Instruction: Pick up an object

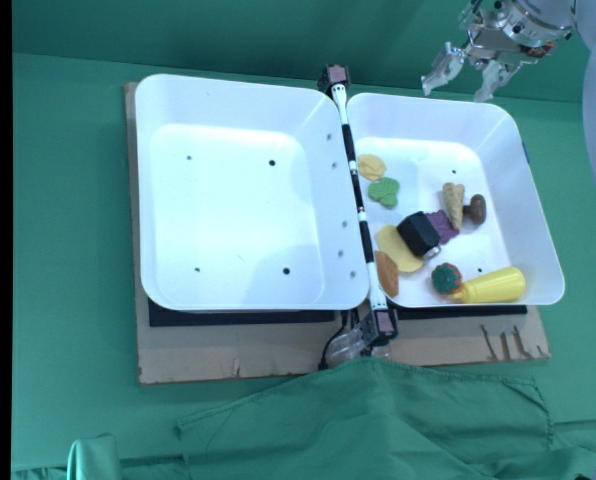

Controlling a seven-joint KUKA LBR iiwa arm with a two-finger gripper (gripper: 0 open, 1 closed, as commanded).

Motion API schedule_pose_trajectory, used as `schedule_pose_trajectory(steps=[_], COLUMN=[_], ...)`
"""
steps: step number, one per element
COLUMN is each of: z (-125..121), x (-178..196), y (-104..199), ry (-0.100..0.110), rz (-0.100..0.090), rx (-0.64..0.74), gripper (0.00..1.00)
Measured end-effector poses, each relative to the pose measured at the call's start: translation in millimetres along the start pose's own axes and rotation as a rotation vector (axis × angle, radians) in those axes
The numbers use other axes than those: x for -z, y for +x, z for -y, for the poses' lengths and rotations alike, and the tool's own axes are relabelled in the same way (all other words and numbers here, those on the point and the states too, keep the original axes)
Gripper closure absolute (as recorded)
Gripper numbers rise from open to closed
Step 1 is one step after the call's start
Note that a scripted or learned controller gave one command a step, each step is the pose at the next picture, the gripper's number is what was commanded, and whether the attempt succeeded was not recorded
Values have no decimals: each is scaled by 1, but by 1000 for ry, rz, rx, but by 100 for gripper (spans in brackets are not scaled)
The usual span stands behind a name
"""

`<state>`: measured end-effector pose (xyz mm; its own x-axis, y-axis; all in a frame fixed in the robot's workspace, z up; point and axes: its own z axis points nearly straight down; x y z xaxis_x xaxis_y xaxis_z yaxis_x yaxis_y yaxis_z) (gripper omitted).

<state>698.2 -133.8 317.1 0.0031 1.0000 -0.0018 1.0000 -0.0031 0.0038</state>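
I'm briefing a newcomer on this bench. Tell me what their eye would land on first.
The heap of small colourful toy foods in the right white bin draws the eye, above all the yellow squeeze bottle lying near its front edge and the black block in the middle. Above that bin's far edge hangs the silver two-finger gripper, its fingers spread with nothing between them.

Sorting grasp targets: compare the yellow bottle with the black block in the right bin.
The yellow bottle is long, lies on its side and sits by the bin's near right corner; the black block is short, boxy and mid-bin. The bottle touches a green round toy; the block rests on other items. Both lie apart from the gripper.
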Motion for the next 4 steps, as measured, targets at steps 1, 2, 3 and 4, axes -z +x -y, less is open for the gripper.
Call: schedule_pose_trajectory(steps=[1, 2, 3, 4], z=[-1, 37, 98, 21], x=[15, -72, 13, 10], y=[-1, -44, -24, 23], ry=[-7, 8, -8, -5], rz=[4, 1, 1, 0], rx=[-2, -5, -1, 6], gripper=[100, 100, 100, 100])
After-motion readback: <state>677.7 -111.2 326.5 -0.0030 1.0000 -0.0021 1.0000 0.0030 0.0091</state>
